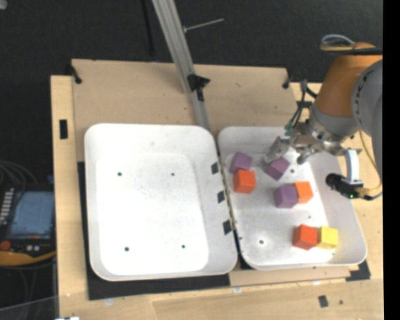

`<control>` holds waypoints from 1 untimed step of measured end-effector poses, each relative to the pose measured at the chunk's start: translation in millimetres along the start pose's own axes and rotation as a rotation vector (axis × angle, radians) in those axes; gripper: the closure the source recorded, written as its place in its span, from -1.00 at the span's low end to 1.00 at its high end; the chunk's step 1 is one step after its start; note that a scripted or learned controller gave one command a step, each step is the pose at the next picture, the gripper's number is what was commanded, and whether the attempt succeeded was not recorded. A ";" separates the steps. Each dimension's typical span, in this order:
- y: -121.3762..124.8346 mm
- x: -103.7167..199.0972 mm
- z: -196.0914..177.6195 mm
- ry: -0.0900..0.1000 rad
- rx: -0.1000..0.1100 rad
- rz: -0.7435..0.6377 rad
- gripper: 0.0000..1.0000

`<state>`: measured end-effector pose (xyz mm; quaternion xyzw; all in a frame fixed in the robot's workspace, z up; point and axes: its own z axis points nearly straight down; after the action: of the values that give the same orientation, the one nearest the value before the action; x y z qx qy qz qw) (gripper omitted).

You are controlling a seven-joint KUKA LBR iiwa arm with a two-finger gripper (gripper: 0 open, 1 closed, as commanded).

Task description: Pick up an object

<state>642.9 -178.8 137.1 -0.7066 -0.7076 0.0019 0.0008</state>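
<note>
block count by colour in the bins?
Purple blocks: 3
Orange blocks: 3
Yellow blocks: 1
Total: 7, all in the right bin.

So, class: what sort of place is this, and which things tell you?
Probably a robotics lab test bench: a grey and orange arm reaching over two white bins, coloured blocks for grasping practice, and cabled equipment beside the bench.
</note>
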 end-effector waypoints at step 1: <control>1.5 -1.1 -14.5 0.000 -0.008 0.002 1.00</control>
<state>644.4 -179.9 151.6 -0.7073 -0.7069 -0.0010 -0.0022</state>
